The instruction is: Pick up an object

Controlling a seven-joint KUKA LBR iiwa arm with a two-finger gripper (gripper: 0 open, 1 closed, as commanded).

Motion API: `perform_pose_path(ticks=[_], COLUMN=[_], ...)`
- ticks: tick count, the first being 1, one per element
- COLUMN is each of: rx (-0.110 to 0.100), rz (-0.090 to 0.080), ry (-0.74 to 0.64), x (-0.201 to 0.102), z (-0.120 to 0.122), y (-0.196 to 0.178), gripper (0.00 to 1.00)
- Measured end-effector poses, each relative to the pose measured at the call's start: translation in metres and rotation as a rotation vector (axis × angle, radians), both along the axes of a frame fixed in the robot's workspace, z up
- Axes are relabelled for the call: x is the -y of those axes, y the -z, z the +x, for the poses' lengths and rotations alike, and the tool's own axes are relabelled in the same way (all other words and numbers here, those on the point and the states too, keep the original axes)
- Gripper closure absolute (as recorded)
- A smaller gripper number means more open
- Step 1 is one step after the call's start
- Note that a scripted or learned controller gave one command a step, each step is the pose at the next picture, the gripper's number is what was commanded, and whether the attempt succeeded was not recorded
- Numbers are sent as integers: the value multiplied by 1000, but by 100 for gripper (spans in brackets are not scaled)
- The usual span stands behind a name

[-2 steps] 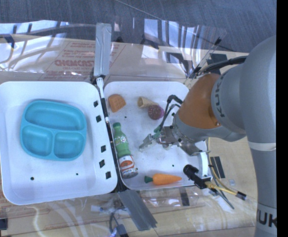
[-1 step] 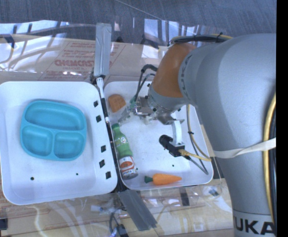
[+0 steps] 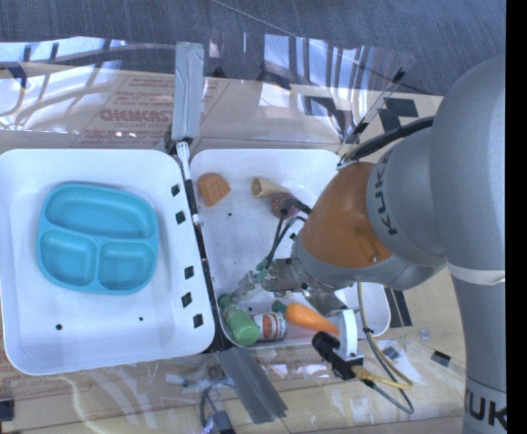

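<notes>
The grey arm with its orange band looms over the right white bin. Its gripper hangs low above a green-capped bottle lying beside an orange carrot; nothing visibly sits between the spread fingers. A divided blue plastic tray lies in the left white bin.

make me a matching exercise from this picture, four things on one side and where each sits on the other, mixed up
Things:
1. blue divided tray
2. green bottle
3. round tan piece
4. carrot

Places:
A. far end of the right bin, close to the wall between the bins
B. near edge of the right bin, under the arm
C. left bin
D. near left corner of the right bin

Pairs: 1-C, 2-D, 3-A, 4-B
</notes>
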State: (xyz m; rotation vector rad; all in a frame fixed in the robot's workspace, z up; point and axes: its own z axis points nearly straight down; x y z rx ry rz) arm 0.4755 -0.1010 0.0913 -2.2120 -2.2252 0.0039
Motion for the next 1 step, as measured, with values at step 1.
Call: perform_pose_path(ticks=[1], rx=[2], rz=[0], ry=[-1], x=[3], z=[91], y=[0], gripper=[0])
